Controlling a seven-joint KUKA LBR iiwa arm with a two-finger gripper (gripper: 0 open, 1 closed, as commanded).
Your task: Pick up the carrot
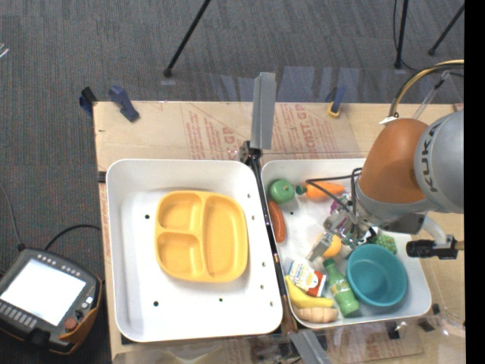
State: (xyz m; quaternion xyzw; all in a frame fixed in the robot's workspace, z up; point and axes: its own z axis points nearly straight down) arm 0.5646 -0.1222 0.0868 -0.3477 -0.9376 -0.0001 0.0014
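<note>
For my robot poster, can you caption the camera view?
Robot hand hovers over the right bin of toy food, near the carrot; a yellow tray sits left.

The bins (pixel 121 203) look like smooth white plastic, the yellow tray (pixel 202 235) glossy plastic. The bench (pixel 182 131) is matt board, and the floor (pixel 91 36) at 12 o'clock looks like rough grey carpet.

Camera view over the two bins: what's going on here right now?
A grey KUKA arm reaches in from the right, its gripper low over the right bin, among the toys. The carrot lies near that bin's far wall, beside a green apple, apart from the gripper and not picked up. Near the gripper sit a small orange-yellow piece, a teal bowl, a green bottle and a banana. The left bin holds a yellow divided plate.
</note>
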